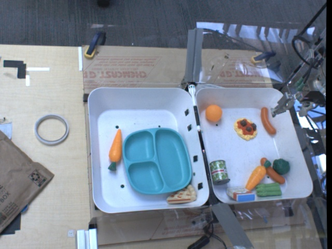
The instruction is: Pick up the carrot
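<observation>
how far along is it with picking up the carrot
Nothing looks done yet. One carrot lies on the floor of the left bin beside the teal tray; another carrot lies in the right bin. The gripper sits at the right bin's far right edge near the sausage, away from both. The approach, grasp and lift are all left.

A teal divided tray (pixel 156 160) lies in the left bin (pixel 98 139), a pizza slice (pixel 181 195) at its near corner. The right bin (pixel 298 139) holds an orange ball (pixel 213 113), sausage (pixel 267 120), small pizza (pixel 246 129), can (pixel 219 171) and green broccoli (pixel 281 166). A tape ring (pixel 52 128) rests near the surface's left edge.
</observation>
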You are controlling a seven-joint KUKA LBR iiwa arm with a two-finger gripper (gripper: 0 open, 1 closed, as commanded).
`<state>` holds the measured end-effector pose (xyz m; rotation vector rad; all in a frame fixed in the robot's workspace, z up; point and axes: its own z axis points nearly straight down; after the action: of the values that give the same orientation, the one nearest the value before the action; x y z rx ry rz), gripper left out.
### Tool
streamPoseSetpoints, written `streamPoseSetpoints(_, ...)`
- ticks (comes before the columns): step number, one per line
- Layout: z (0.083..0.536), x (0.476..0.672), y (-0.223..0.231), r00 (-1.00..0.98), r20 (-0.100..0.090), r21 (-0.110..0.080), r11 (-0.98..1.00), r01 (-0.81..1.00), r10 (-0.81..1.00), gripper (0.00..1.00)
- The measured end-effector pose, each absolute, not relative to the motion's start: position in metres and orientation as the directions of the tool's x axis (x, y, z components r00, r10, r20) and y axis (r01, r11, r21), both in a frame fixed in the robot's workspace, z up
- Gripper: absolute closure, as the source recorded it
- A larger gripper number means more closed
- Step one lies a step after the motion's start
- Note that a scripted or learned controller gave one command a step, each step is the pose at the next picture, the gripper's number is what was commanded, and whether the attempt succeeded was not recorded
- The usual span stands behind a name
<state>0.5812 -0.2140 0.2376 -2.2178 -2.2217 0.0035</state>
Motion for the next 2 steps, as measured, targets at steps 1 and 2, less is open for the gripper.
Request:
streamPoseSetpoints(1,0.121,0.556,-0.22,-0.042,0.002,-0.003,0.042,0.999,0.999,0.0)
streamPoseSetpoints(2,0.131,0.573,-0.202,0.101,-0.001,-0.001,-0.101,0.995,0.995,0.0)
